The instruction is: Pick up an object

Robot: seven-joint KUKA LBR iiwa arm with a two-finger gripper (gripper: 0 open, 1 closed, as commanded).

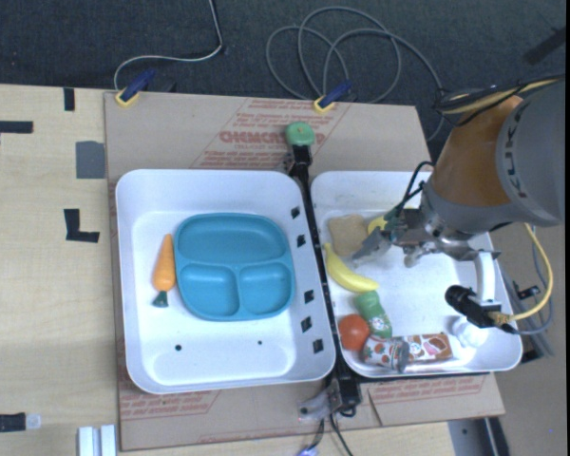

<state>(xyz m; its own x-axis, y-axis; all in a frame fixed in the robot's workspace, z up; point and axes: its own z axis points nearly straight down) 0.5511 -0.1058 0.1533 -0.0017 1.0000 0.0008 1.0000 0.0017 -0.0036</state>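
Right bin (413, 367) rim behind arm (494, 174); arm cut off rightward

Hand (375, 245) above banana (347, 271)

Dark carpet (57, 17) behind a pale wooden bench (28, 283).

**Even overhead light, soft focus**

The light is bright and flat, falling from above. The two white bins (133, 255) are the brightest areas, close to washed out, with little glare. The end effector (385, 240) casts a faint, diffuse shadow on the bin floor just below it. To its left, the blue plate (233, 264) throws a thin soft shadow. Beyond the surface (38, 255), the dark floor (76, 17) loses detail. Fine edges look slightly blurred and grainy throughout.
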